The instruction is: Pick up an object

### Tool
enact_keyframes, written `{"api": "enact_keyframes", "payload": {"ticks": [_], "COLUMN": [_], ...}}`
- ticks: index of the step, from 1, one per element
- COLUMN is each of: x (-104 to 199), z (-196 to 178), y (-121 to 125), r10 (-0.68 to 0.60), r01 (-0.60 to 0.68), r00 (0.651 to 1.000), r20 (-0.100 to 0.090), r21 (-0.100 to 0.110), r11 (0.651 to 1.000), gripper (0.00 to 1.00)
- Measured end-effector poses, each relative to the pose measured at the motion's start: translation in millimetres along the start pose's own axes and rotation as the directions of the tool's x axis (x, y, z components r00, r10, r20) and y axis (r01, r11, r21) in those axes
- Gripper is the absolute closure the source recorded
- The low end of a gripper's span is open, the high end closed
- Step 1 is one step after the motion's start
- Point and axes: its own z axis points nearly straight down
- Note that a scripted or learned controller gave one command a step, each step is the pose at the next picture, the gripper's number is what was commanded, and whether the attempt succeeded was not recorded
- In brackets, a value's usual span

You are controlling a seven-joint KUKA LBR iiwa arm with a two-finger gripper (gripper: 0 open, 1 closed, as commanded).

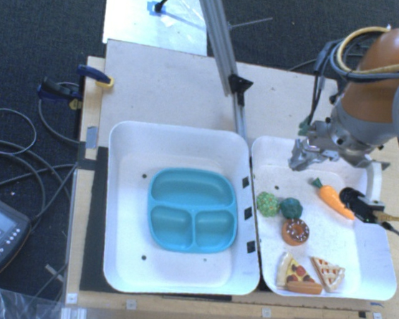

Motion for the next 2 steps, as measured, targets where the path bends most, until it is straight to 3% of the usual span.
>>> {"api": "enact_keyframes", "payload": {"ticks": [2], "x": [99.7], "z": [21.8], "y": [-24.8], "r10": [0.0], "r01": [0.0], "r00": [1.0], "r20": [0.0], "r21": [0.001], "r11": [1.0], "gripper": [1.0]}}
